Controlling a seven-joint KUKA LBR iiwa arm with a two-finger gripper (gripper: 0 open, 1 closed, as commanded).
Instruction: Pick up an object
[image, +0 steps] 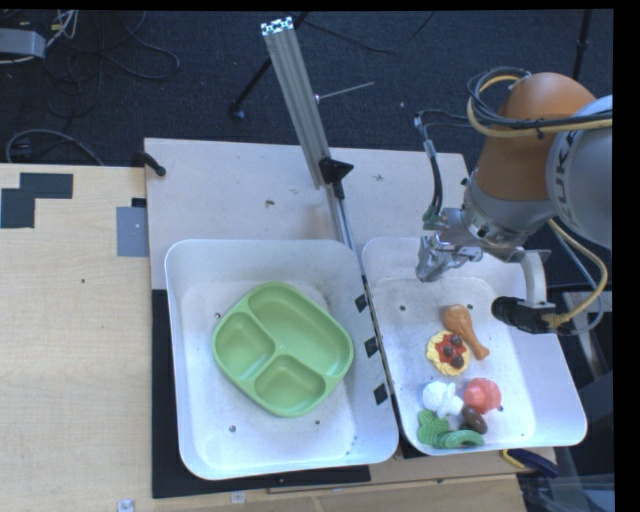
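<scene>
Hovering over the right bin (560, 385), the gripper (437, 262) sits near its far edge; finger spread I cannot tell. Toy drumstick (464, 326) and pizza (449, 352) touch, so 1 grab could nudge both

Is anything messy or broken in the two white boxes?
Nothing looks broken or spilled. The green plate lies flat but turned at a slant in the left bin. The toy food, such as the chicken leg and tomato, sits bunched in the right bin. The gripper hangs above that bin's far end.
</scene>
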